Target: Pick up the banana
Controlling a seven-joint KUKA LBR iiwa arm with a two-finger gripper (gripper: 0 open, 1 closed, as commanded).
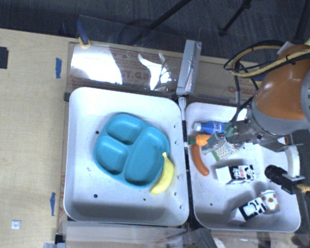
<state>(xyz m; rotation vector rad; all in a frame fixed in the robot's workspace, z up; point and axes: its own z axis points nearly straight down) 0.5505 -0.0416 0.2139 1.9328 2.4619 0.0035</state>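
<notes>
Banana [164, 175] lies in left bin [81, 140], touching the right edge of blue divided plate [130, 156]. Gripper [220, 140] is over right bin [283, 218], near the carrot [199, 159], well apart from banana. Claw state: cannot tell.

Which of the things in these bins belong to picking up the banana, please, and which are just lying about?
Belongs to the job:
banana, in the left bin beside the blue plate
gripper, over the right bin

Just lying about:
blue plate
orange carrot
blue bottle
two black-and-white toys
</notes>
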